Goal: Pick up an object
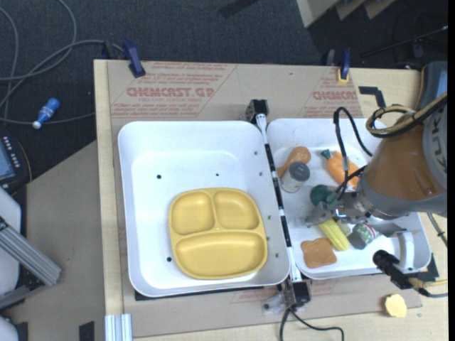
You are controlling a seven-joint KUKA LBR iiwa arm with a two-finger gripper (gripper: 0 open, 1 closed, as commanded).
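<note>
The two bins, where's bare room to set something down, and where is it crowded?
Left bin: bare floor behind and left of the yellow tray. Right bin is crowded: toy foods and the gripper fill its middle.

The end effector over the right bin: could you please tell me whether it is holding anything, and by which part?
It cannot be told. The end effector is low among the items in the right bin, just above the yellow corn, but the arm hides any contact.

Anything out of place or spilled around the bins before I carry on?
One thing: a small yellow object lies on the bench outside the right bin, near its front right corner. The yellow tray sits flat in the left bin.
</note>
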